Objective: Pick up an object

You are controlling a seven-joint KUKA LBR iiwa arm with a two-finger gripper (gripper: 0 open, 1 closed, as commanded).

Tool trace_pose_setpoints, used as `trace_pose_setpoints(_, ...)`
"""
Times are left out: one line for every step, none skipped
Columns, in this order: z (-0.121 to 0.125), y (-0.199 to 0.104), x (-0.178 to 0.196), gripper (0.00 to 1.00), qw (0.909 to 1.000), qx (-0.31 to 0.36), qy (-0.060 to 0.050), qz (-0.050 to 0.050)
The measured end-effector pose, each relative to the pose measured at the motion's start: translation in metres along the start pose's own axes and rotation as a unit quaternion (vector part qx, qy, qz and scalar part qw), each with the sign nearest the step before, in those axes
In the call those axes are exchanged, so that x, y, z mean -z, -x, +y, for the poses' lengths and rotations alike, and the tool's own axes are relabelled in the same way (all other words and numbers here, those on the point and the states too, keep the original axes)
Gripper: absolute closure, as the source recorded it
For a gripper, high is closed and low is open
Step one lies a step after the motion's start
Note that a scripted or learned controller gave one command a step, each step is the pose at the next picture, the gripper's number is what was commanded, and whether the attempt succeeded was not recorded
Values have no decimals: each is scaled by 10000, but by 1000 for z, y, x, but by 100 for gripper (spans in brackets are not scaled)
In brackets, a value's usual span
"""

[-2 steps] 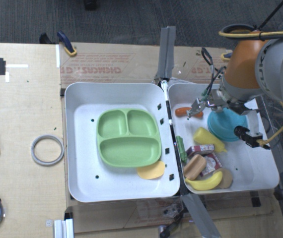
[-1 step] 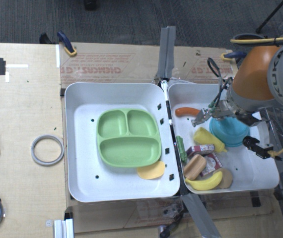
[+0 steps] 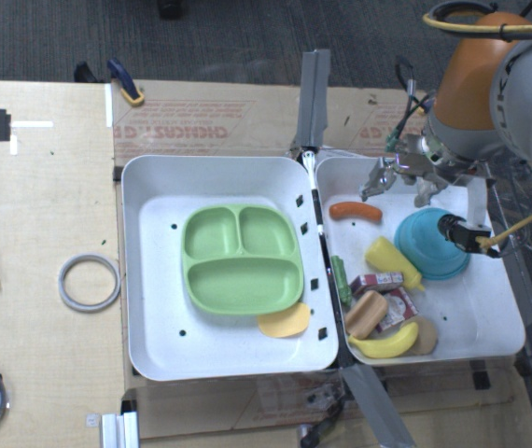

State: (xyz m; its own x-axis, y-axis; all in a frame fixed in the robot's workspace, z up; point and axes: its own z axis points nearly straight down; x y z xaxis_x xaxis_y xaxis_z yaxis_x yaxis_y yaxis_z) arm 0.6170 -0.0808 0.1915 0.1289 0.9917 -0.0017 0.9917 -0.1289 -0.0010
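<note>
Camera view: the gripper (image 3: 400, 183) is seen with fingers spread, nothing held; a smooth orange sausage (image 3: 355, 212) lies just below them, a glossy blue bowl (image 3: 428, 243) alongside.

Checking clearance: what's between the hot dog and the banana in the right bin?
In the camera view, between hot dog and banana: a yellow piece, a red packet, a bun.
</note>
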Motion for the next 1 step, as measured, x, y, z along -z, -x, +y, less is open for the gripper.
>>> trace_pose_setpoints(-19, 44, 4, 0, 9988, 497, -5, 0)
